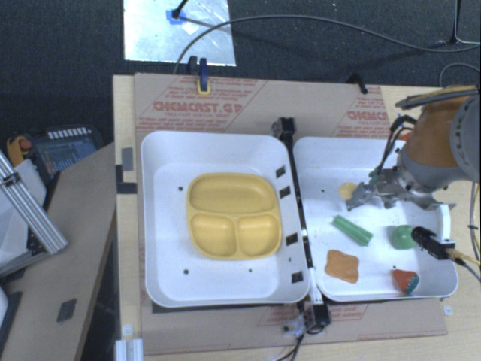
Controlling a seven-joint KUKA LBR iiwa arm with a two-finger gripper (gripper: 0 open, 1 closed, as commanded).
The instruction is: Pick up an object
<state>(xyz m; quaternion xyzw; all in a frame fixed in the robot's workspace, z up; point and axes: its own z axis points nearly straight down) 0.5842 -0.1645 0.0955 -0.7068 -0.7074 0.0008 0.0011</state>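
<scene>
The tool (361,196) hangs low in the right bin (316,156), its tip just beside a small yellow piece (347,190); whether it is wide or narrow I cannot tell. Nearby lie a green cylinder (352,230), a green round object (403,236), an orange flat piece (342,266) and a red-orange piece (406,280). The left bin (161,201) holds a yellow divided tray (231,215).
</scene>
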